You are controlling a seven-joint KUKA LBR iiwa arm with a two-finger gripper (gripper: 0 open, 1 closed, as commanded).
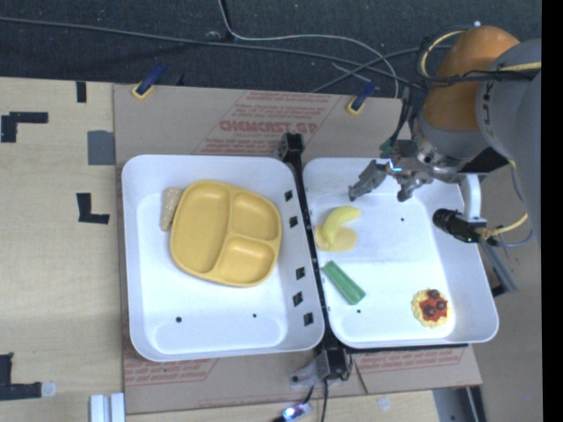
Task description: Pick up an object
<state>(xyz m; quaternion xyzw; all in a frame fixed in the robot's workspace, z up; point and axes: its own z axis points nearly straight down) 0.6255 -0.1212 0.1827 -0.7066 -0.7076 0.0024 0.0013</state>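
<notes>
Camera view shows the gripper point(384, 183) with fingers spread and holding nothing, hovering over the right bin point(457, 328), near the yellow banana-shaped toy point(339, 229). The step looks like approach; next it likely must descend and close. A green piece point(343, 282) and small tart point(430, 307) lie nearby; the left bin point(145, 323) holds a yellow divided plate point(225, 233). Cardboard point(255, 121) lies underneath.

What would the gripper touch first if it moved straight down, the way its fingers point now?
Probably bare floor of the right bin. The open gripper hangs above its upper part; the yellow banana lies a little to its lower left, apparently outside that line, though depth is unclear.
</notes>
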